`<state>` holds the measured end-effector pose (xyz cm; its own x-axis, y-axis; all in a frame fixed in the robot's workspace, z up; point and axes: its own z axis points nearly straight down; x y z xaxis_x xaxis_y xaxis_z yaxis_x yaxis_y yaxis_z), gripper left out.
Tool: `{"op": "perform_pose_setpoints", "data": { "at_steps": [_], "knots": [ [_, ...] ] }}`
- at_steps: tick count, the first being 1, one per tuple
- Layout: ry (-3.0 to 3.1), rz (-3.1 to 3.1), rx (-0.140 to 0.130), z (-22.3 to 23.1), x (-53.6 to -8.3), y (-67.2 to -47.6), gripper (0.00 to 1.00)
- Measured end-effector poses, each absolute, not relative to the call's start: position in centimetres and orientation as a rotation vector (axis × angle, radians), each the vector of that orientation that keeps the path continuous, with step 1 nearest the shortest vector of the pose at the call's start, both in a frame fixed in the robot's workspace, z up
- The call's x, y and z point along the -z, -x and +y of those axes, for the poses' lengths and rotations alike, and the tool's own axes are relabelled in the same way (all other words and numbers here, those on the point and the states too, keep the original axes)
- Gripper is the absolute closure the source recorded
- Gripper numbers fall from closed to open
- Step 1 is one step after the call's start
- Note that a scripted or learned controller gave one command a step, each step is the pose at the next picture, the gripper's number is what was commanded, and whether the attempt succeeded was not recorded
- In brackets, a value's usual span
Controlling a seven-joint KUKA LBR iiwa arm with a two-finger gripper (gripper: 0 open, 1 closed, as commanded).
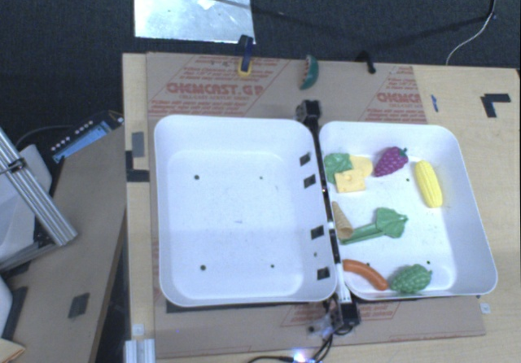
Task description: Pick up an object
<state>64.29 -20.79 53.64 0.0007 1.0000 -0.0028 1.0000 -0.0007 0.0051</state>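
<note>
The right bin (468,190) holds several toy foods. A purple grape bunch (390,160) and a yellow corn cob (428,182) lie near its far side. Beside a small green leafy piece (337,164) sits a yellow cheese wedge (353,177). A green vegetable with a stem (383,225) lies in the middle, with a tan cone (342,220) at its left. At the near edge lie an orange sausage (365,273) and a green broccoli-like piece (409,278).
The left bin (236,211) sits against the right one, joined by black clips (313,182). A yellow and blue clamp (244,59) and a green object (309,70) rest on the cardboard behind the bins. A metal frame (32,198) stands at the left.
</note>
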Motion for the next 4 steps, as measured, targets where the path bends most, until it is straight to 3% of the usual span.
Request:
{"op": "perform_pose_setpoints", "data": {
  "at_steps": [1, 2, 3, 4],
  "knots": [
    [-2.215, 2.222, -0.002, -20.6, -53.6, -64.3, 0.0],
    [-2.222, 2.24, 0.009, -13.6, -40.5, -58.9, 0.0],
    [-2.223, 2.241, 0.012, -7.1, -23.0, -55.9, 0.0],
    [-2.215, 2.223, -0.004, -7.5, -25.0, -56.3, 1.0]
  ]
}}
